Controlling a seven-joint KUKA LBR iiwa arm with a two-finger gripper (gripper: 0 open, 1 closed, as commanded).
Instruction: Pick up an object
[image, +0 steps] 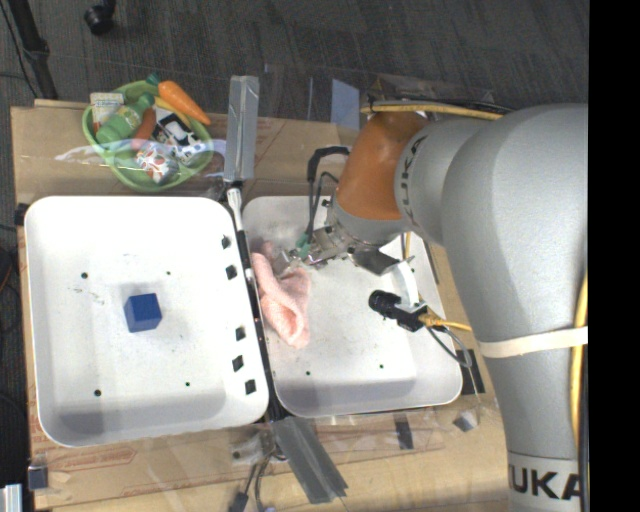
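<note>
Rounded grey arm (505, 210), limp pink cloth (284, 298), blue cube (143, 311)

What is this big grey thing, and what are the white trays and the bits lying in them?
The big grey shape is a robot arm with an orange band above its wrist, reaching in from the right. The picture comes from a single camera fixed above the bench, looking down at a slant.

On the bench are two shallow white bins side by side. The left bin has a small blue cube in it. The right bin has a crumpled pink cloth lying against its left wall.

The arm's tool for picking things up, the gripper, is at the cloth's upper end. From this angle I cannot tell whether it has hold of the cloth.

Behind the left bin stands a green bowl of toy food, with an orange carrot on top.
</note>
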